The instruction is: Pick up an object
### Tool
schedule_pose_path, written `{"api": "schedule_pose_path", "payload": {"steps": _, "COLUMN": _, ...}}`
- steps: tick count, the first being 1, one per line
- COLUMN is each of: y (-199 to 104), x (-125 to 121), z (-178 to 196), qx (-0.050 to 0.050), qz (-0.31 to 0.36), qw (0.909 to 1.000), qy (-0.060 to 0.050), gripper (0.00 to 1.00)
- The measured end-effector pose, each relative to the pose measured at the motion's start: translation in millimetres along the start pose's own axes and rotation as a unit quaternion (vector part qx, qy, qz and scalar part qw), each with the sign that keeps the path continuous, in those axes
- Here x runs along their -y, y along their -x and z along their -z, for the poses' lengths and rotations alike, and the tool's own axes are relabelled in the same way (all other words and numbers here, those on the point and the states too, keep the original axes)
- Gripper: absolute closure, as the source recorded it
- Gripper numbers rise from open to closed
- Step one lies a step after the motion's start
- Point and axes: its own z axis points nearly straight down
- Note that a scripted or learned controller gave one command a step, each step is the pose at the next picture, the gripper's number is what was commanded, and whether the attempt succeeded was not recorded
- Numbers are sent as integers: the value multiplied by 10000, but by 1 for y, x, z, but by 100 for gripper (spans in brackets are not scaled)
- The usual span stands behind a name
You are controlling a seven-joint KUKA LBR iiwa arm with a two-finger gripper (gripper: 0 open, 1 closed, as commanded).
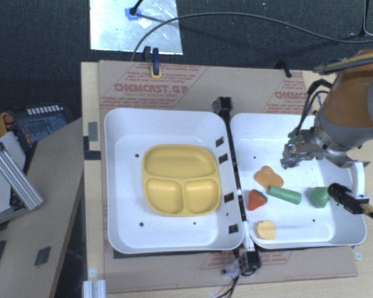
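Camera view: left bin point(121, 185) (white) holds yellow tray point(181, 179); right bin point(348, 228), toy food.

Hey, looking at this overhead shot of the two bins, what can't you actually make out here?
- Hand: in the camera view its fingers blur into dark metal, so open or shut is unclear.
- Arm: cut off by the right edge.
- Right bin: its far right corner is hidden under the arm.
- Green round piece: too small to identify, partly covered by a black part.
- Lettering on the board: partly legible.

Robotics lab: bench point(193, 79), cables point(248, 20), aluminium rail point(12, 172).
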Motion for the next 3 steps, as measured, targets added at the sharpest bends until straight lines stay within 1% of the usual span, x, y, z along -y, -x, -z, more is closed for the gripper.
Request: {"api": "schedule_pose_path", "payload": {"steps": 3, "y": -168, "x": -12, "z": 25, "qx": -3, "qz": 7, "qw": 10000, "qy": 2, "gripper": 100}}
